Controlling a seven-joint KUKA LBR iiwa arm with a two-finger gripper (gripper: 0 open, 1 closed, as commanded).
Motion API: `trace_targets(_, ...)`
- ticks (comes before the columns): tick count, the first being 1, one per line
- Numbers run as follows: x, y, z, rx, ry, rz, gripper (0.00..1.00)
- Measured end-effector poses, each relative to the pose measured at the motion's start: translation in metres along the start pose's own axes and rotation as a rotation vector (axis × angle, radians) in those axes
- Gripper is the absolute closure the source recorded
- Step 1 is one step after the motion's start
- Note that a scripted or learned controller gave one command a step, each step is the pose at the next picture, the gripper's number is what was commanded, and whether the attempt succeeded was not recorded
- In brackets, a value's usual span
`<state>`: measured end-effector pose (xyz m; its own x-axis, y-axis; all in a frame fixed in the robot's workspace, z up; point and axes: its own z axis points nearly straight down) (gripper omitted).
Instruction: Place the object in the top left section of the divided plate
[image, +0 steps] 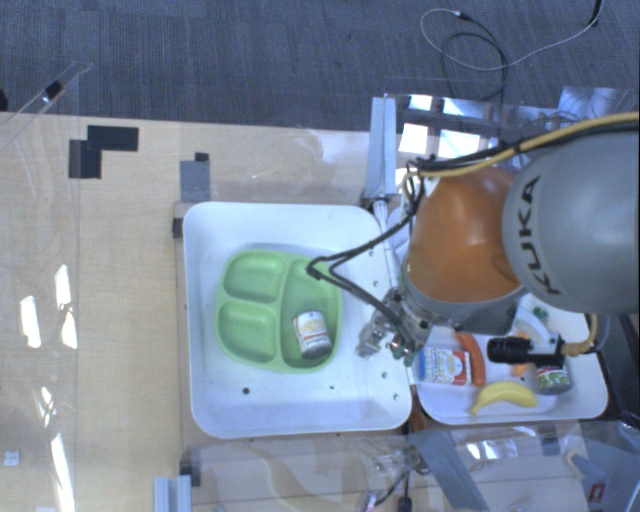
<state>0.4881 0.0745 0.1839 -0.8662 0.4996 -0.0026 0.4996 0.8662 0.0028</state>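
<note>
- Looking at the green divided plate (262, 312) in the left bin (215, 400), I see the small jar (312, 334) in the plate's large right section, its long axis near upright in the view.
- The gripper (385, 335) hangs just beside the plate's right rim, the jar to its left, apart from it.
- Whether the fingers are spread or pressed together, I cannot tell.
- I judge the top left section has room.

The plate (250, 300) sits in the left bin (215, 400); a jar (312, 334) lies in its right section. The gripper (378, 338) hangs just right of the plate.
</note>
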Motion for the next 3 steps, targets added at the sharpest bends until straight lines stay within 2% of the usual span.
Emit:
trace_targets(1,-0.035,0.064,0.041,-0.002,-0.001,-0.175,1.00)
trace_targets(2,0.021,0.054,-0.018,-0.002,-0.001,-0.338,1.00)
trace_targets(3,0.021,0.053,-0.018,-0.002,-0.001,-0.337,0.00)
